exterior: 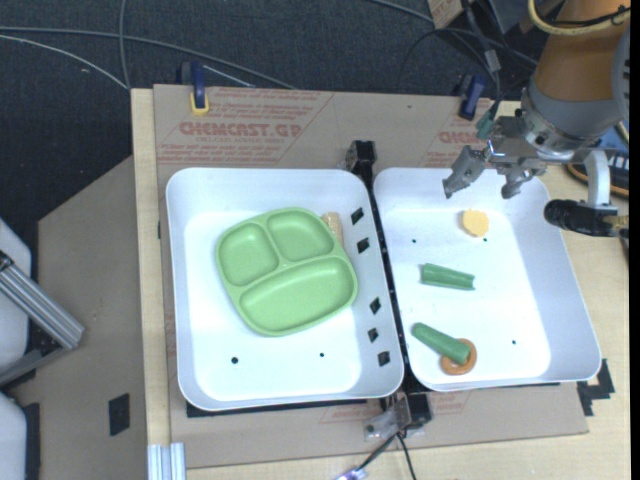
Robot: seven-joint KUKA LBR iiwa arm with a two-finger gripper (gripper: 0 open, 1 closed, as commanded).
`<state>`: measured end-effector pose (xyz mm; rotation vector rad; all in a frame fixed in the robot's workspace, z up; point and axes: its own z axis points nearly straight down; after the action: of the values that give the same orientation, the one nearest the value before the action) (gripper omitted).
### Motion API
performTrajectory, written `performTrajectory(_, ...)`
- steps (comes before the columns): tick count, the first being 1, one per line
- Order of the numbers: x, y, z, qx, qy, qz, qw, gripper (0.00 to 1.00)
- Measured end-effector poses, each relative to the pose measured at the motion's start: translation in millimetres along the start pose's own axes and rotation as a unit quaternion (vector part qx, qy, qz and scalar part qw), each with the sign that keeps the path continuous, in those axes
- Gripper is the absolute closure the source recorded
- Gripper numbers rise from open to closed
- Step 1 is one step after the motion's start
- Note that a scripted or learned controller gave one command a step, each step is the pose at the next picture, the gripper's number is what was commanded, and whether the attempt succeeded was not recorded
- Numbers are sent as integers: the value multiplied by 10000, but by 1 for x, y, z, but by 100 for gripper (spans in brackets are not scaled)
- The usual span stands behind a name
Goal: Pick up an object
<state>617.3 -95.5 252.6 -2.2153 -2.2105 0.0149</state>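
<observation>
Small yellow rounded object (475, 223), the piece nearest the gripper, lies in the right white shallow bin (545, 298), toward that bin's far end. Nearer the camera from the yellow object, in the same bin, lies a short green stick-shaped piece (446, 277). Nearer still, a second green cylindrical piece (438, 340) rests with one end on a flat orange ring (460, 360), close to the bin's near rim.

Left of the yellow object, across the divide between the two bins, the left white shallow bin (200, 358) holds a light green plastic plate with three compartments (287, 269). A small tan item (332, 227) peeks out at the plate's far right edge; its shape is unclear.

Just beyond the yellow object, the grey two-finger gripper (483, 181) hangs over the far edge of the right bin, fingers spread wide with nothing between them.

Both bins sit on a brown cardboard sheet with red lettering (260, 118) covering the bench, held by blue clamps (199, 85) at the far edge. Dark carpet with thin cables (120, 38) lies beyond.
</observation>
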Motion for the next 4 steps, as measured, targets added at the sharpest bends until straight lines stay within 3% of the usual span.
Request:
performTrajectory(1, 0, 2, -8, -71, -7, -12, 10000, 0)
performTrajectory(4, 5, 14, 163, -52, -2, -11, 10000, 0)
